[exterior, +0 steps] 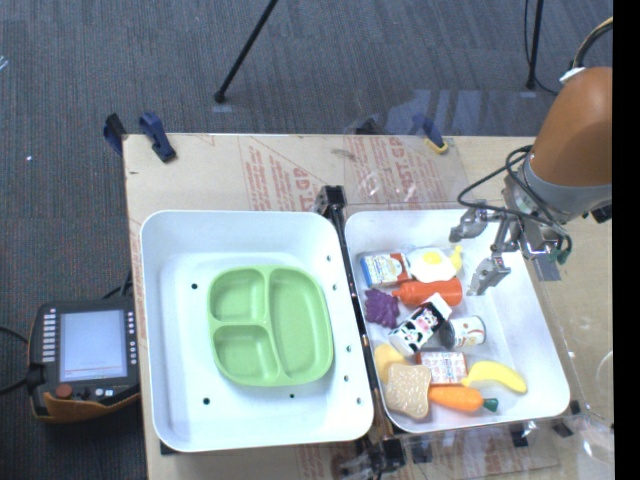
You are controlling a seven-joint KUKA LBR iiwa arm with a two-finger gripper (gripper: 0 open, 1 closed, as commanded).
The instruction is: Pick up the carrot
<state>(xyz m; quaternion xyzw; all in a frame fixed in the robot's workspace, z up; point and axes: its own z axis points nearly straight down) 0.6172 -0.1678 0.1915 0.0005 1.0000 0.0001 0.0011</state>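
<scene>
I hang over the far right part of the right bin (pixel 545 318), my gripper (pixel 482 253) above its upper area with the two fingers spread apart and nothing between them. One fingertip sits near the bin's back rim, the other points down toward the orange bottle (pixel 432 292) that lies on its side just below me.

The carrot (pixel 458 399) lies at the near edge of this same bin, orange with a small green stub at its right end, well apart from my fingers. It touches the slice of bread (pixel 408 390) on its left, and the banana (pixel 497 374) curves just above and to its right. A small printed box (pixel 443 366) sits just behind the carrot.

The rest of the right bin is crowded. A fried egg (pixel 433 262) rests near the back, beside a small carton (pixel 380 267). A purple bunch of grapes (pixel 380 307) lies against the left wall. A black-and-white milk carton (pixel 420 327) is tilted in the middle, with a small tin can (pixel 468 331) just right of it. A pale yellow piece (pixel 387 356) sits beside the bread; I cannot tell what it is.

The left bin (pixel 165 258) holds a green divided tray (pixel 271 325) with three compartments, lying flat near the middle, all compartments bare.
</scene>
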